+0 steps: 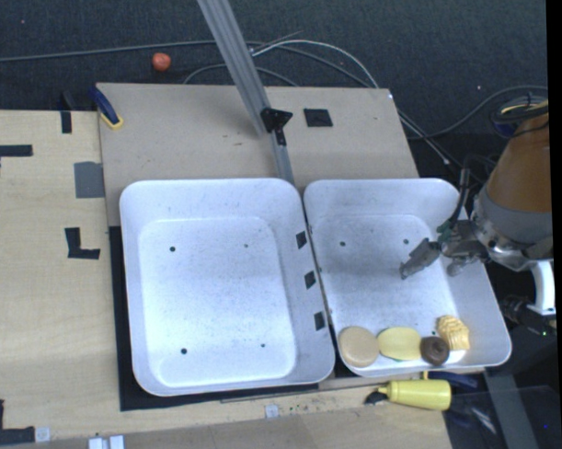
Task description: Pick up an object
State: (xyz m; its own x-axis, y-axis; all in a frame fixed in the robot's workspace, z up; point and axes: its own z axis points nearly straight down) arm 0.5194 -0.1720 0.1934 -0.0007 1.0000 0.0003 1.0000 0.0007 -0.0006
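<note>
My gripper hangs over the right bin, near its right wall. It is open, with nothing between its fingers. Along the bin's front wall lie a tan round piece, a pale yellow oval piece, a dark brown round piece and a yellow ridged piece. These objects sit below the gripper in the view, apart from it.
The left bin stands beside the right one. A yellow tool with a black tip lies on the bench just in front of the right bin. A grey pole slants across the back, and cables run behind the bench.
</note>
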